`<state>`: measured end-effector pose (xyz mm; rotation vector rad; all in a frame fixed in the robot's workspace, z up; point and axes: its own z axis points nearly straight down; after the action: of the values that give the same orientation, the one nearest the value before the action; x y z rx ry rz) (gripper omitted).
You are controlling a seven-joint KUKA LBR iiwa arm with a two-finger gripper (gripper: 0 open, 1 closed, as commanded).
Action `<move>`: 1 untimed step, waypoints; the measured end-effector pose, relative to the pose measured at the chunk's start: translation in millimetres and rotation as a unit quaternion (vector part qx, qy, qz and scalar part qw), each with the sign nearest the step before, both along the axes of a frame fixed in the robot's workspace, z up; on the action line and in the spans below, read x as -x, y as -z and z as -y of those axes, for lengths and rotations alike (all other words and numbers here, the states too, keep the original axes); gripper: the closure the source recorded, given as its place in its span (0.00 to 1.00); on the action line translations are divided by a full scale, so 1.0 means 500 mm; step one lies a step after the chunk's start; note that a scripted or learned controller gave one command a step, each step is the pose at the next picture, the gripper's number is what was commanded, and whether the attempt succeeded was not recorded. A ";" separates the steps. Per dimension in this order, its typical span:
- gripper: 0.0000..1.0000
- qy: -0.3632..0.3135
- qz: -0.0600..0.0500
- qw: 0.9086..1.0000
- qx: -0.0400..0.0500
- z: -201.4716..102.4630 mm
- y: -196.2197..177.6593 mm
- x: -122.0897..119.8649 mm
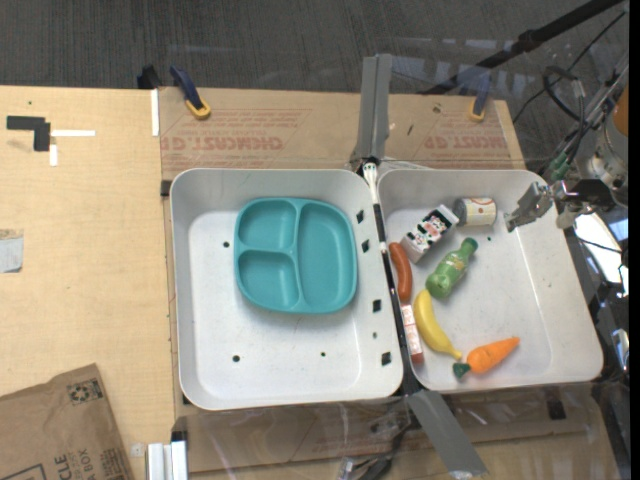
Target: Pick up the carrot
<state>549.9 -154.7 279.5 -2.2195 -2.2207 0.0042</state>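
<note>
So the counter (80, 258) was a pale wood-look top, with two shallow white bins sitting on it side by side, edges touching in the middle. The left bin (200, 298) sat about center frame, the right bin (560, 298) just beside it toward the arm's side. A sheet of brown cardboard (270, 133) with red printing lay flat behind the bins, held by a couple of clamps (190, 93) at its far edge. Another printed cardboard piece (60, 428) lay at the near left corner. Some black and white tape marks (45, 133) were stuck at far left.

carrot (489, 356) right bin (560, 298) front | claw (527, 206) far edge
</note>
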 end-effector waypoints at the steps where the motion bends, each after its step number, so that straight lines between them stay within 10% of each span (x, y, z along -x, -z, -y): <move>1: 0.00 -0.020 0.000 1.000 0.000 -0.044 -0.006 0.017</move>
<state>541.5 -132.9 282.6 -2.1742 -2.2660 0.0032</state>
